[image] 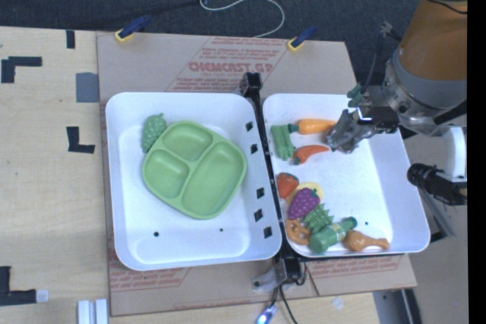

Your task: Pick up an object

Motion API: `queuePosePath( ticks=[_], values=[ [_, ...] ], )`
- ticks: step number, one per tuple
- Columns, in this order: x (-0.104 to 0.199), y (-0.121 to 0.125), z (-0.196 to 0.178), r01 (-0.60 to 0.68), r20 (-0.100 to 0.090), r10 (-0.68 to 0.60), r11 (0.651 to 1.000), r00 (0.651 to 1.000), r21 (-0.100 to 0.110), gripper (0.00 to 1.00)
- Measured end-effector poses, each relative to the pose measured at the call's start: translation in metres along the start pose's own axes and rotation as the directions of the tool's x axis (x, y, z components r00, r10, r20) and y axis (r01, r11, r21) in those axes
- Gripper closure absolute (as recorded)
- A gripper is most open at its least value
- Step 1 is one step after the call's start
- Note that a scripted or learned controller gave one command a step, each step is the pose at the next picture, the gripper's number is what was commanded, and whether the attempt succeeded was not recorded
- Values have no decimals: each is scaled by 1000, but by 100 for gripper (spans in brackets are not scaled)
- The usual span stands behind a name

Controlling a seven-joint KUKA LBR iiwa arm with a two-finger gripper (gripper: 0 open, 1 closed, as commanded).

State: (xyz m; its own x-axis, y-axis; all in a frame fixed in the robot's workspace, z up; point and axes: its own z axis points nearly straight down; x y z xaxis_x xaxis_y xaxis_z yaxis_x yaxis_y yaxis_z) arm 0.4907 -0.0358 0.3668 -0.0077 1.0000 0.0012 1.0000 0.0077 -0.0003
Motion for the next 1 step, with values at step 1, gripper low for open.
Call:
queuePosePath(
  ticks=[1],
  values=[
    [64,-6,-21,1,0,-1,1000,1000,-1,100]
  ],
)
